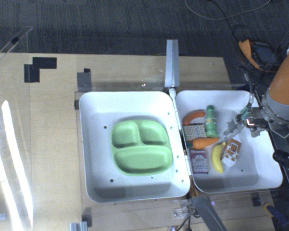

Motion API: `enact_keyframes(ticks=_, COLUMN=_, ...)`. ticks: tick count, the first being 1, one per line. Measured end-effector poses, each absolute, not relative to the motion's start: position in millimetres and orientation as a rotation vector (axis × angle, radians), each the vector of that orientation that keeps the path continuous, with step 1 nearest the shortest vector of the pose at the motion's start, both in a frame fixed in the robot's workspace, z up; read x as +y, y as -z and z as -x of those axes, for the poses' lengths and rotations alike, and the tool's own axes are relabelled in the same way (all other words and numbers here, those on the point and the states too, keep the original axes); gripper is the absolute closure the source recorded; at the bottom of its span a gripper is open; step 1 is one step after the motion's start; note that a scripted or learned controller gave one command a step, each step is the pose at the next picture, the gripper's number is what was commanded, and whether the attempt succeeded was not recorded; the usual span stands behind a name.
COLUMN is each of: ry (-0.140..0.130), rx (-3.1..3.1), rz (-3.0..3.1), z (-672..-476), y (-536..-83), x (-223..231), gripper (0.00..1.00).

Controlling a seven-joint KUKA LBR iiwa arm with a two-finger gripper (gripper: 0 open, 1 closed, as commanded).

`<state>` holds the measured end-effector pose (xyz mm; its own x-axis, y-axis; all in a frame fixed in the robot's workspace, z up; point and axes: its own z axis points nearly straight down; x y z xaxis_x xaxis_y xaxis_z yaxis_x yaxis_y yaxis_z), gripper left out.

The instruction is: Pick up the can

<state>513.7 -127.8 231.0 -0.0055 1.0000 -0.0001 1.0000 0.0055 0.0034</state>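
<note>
The wooden table (46, 140) carried 2 shallow white bins side by side. The left white bin (95, 114) held a light green plastic tray (142, 146) with 3 compartments. In the right white bin (260, 172), things clustered against the wall shared with the left bin: an orange-red sausage-shaped toy (194, 116), a green bottle (210, 121), a speckled packet (194, 131), an orange carrot-like piece (204, 142), a dark red can (199, 161) lying flat, a yellow banana (216, 158) just beside the can, and a white and brown carton (231, 150). The metal hand (234, 125) hovered beyond the carton from the can, near the bottle, well apart from the can, holding nothing; its fingers looked spread.
</note>
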Motion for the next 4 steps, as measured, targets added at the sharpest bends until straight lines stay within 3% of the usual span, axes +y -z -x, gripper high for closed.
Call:
enact_keyframes(ticks=1, ry=-0.003, rx=2.178, rz=-2.261, z=-583.1, y=-161, x=-164, gripper=0.00)
enact_keyframes(ticks=2, ry=-0.006, rx=2.085, rz=-2.343, z=-594.0, y=-112, x=-189, gripper=0.00)
enact_keyframes(ticks=3, ry=-0.012, rx=2.085, rz=-2.339, z=-595.9, y=-124, x=-189, gripper=1.00)
enact_keyframes(ticks=4, ry=-0.006, rx=1.917, rz=-2.483, z=-610.5, y=-213, x=-168, gripper=1.00)
